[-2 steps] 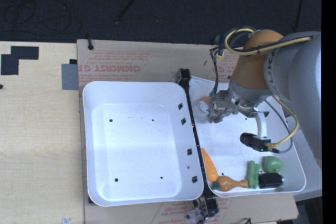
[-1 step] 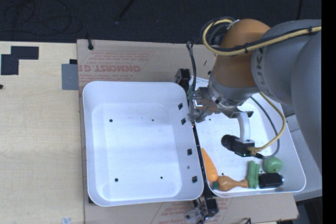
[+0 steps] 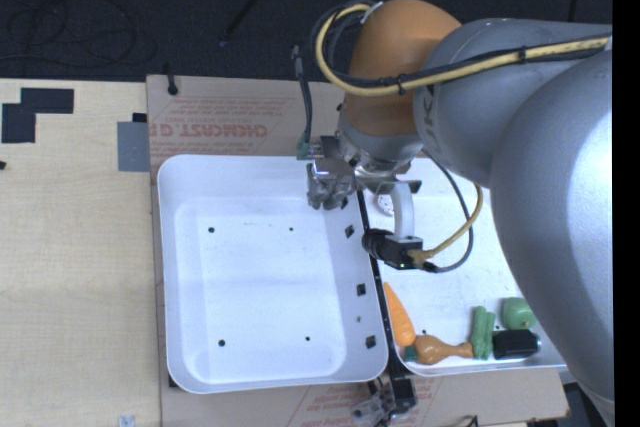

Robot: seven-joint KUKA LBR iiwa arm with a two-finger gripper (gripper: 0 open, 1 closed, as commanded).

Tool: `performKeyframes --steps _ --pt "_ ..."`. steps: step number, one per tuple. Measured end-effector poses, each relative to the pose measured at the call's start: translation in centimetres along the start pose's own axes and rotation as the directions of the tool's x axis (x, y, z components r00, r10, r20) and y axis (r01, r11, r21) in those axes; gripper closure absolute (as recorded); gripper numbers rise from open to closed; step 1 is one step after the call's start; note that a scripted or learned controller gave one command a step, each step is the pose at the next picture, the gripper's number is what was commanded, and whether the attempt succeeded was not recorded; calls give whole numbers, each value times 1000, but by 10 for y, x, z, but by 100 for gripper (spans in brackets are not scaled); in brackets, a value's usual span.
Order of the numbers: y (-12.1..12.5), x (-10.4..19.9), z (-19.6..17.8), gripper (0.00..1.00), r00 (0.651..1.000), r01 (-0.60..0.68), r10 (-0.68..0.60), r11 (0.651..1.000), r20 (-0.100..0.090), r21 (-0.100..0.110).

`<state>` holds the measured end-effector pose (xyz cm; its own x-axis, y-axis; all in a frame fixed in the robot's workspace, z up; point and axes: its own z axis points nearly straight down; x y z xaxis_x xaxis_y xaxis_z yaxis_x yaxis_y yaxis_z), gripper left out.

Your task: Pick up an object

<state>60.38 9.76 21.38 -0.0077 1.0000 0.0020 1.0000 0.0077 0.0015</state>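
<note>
Several small objects lie in the front corner of the right bin (image 3: 470, 367): an orange carrot (image 3: 398, 315), a tan-orange gourd-shaped piece (image 3: 440, 350), a green stick-like piece (image 3: 483, 331), a round green piece (image 3: 517, 313) and a black block (image 3: 515, 345). My gripper (image 3: 330, 183) hangs below the orange wrist band (image 3: 400, 45), at the far end of the wall between the two bins. It is well apart from the objects. The arm's bulk hides much of the right bin.
The left bin (image 3: 180, 215) is a shallow white tray with small dark dots on its floor. A cardboard sheet (image 3: 230, 115) lies behind the bins. A yellow cable (image 3: 440, 255) loops beside the wrist. Pale wooden bench (image 3: 70, 265) extends left.
</note>
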Motion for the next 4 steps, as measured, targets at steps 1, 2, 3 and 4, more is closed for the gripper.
performKeyframes --steps 1,2,3,4 --pt "-5 23 132 100 1000 -5 5 1000 3 4" --pt "-4 20 117 100 1000 -12 12 1000 3 8" --pt "-5 18 108 100 1000 -16 16 1000 3 12" --pt "-5 16 99 100 1000 -20 20 1000 4 15"
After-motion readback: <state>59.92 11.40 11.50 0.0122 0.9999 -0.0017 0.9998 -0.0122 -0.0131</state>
